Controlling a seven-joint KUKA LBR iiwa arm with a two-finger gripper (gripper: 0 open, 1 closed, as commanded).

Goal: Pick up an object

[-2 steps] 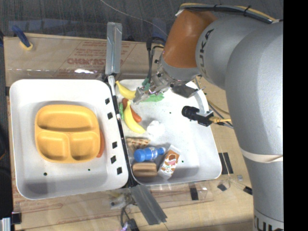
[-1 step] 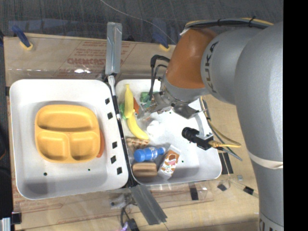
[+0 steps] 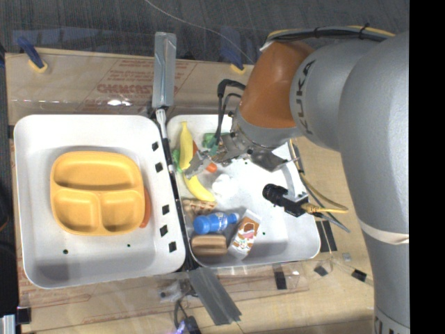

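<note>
the arm point(image 3: 334, 82) reaches down into the right bin point(image 3: 306, 236), its hand point(image 3: 212, 160) low among the things there, beside a banana point(image 3: 186, 145). nearby lie a blue bottle point(image 3: 214, 223) and a small carton point(image 3: 245, 236). the left bin point(image 3: 28, 186) holds a yellow tray point(image 3: 97, 190).

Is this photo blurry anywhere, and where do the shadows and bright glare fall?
Camera view: mostly sharp, though small items like the blue plastic bottle look soft. The grey arm with its orange band shades the right shallow white bin. The yellow compartment tray in the left white bin is evenly lit; glare streaks the clear sheet behind.
</note>
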